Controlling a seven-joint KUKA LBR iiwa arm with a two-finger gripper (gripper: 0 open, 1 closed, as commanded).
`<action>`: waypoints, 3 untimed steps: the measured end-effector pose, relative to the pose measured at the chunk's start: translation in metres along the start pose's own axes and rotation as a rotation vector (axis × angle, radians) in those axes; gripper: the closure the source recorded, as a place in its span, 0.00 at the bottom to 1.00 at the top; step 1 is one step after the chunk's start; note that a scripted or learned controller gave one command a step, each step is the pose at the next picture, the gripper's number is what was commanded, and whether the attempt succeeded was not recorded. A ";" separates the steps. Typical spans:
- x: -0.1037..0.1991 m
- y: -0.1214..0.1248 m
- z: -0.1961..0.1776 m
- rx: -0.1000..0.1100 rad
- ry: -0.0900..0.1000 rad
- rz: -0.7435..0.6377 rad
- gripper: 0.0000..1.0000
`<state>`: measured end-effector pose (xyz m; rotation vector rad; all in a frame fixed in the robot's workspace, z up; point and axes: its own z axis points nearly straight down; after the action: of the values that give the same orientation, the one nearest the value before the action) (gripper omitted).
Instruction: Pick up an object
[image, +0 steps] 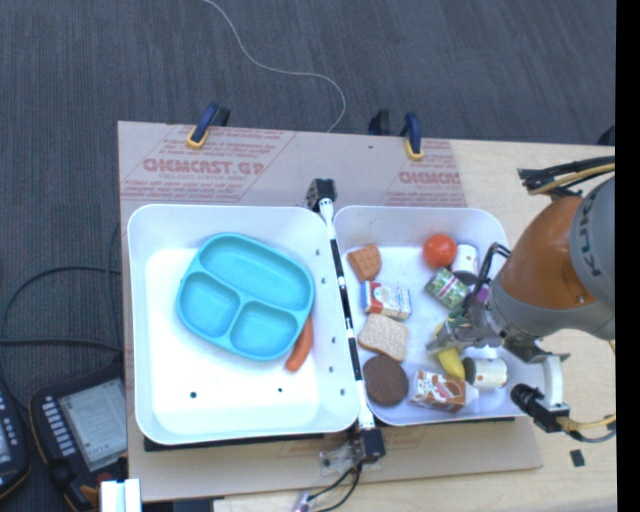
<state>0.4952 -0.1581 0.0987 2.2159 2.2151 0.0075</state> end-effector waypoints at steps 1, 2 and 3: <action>0.100 0.057 -0.086 0.008 0.003 -0.003 1.00; 0.195 0.005 -0.101 0.012 0.003 -0.002 1.00; 0.195 0.006 -0.111 0.013 0.002 -0.003 1.00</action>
<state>0.5000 0.0371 0.2090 2.2204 2.2253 -0.0041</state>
